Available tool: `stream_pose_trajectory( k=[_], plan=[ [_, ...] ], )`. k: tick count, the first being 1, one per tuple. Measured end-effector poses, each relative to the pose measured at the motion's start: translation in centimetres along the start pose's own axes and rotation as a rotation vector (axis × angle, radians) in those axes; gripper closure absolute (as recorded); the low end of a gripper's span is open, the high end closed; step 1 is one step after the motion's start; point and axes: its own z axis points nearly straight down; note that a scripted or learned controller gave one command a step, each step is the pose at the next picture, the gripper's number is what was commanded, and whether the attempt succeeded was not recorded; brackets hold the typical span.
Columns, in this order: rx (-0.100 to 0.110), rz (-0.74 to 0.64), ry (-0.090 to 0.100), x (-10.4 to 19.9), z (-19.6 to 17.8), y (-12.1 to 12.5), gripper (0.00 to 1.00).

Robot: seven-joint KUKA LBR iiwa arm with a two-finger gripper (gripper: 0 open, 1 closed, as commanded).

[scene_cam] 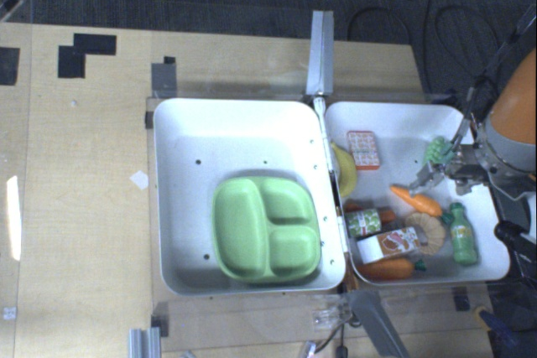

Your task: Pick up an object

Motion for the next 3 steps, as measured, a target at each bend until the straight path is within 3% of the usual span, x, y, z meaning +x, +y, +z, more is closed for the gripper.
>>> stream_pose_trajectory(
  k=[1,2,3],
  plan=[
    [-0.015,0.01,-0.002,2.4,12.6,2.8,0.0],
    [-0.02,0.009,0.0,2.6,11.4,3.0,1.0],
    [-0.004,0.065,0.0,8.5,-1.7,3.0,1.0]
  ],
)
